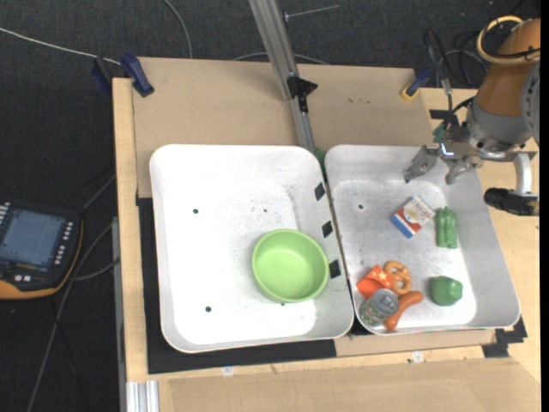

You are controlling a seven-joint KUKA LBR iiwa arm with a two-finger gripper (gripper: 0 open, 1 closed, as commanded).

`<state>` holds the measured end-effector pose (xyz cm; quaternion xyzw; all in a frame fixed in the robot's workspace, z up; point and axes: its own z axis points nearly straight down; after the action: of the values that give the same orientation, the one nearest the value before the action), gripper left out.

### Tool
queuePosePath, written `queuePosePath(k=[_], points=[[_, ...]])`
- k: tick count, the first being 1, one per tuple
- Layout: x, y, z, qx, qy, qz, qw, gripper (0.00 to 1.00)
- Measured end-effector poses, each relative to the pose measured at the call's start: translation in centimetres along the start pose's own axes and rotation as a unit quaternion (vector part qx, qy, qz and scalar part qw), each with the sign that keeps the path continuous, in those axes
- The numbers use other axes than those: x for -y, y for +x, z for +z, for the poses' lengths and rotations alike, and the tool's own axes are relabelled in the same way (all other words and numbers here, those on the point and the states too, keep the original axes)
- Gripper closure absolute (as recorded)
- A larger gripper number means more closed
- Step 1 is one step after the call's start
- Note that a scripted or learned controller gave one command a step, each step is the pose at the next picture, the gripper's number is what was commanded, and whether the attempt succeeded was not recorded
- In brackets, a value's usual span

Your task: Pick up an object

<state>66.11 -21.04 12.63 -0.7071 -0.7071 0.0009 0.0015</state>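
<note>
Right of centre in the right bin (489,230), we'd take the small box (413,215), prob. light & stiff, across its narrow sides, w/ the hand (437,168) spread open, empty above.

One fixed cam, set high above the bench (214,93), looking down at a slant. It sits far enough back to take in both white bins side by side: left bin (189,230) near centre of view, right bin (489,256) toward the right edge. Bench's far edge runs across the top w/ dark carpet beyond; its near edge lies at the bottom. The arm (506,84) comes in at upper right, by the right bin's far corner
</note>
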Motion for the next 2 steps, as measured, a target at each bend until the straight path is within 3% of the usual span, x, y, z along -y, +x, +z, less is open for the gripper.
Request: queuePosePath(k=[1, 2], points=[[0.0, 0.0, 3.2, 0.000, 0.000, 0.000, 1.0000, 0.00], [-0.1, 0.0, 1.9, 0.001, -0.003, -0.001, 1.0000, 1.00]])
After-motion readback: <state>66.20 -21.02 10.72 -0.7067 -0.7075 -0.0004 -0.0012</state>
